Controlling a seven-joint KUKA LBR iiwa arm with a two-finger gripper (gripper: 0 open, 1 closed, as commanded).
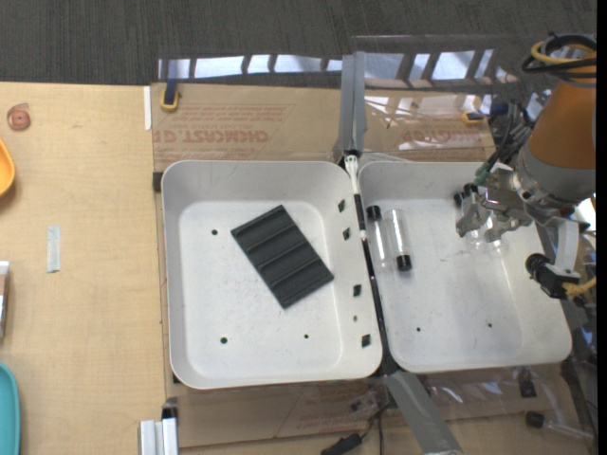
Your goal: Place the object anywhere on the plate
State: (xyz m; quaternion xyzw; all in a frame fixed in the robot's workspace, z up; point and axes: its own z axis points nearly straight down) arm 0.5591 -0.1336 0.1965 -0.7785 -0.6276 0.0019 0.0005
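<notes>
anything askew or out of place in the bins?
Minor only: the black ribbed plate lies skewed in the left bin, and the clear tube lies on its side in the right bin. No spill.

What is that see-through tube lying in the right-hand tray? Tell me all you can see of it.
The tube looks like clear plastic or glass, with a black cap at each end. It lies flat on the floor of the right bin, near that bin's left wall, pointing roughly away from the camera. Nothing else touches it; the end effector is off to its right.
</notes>
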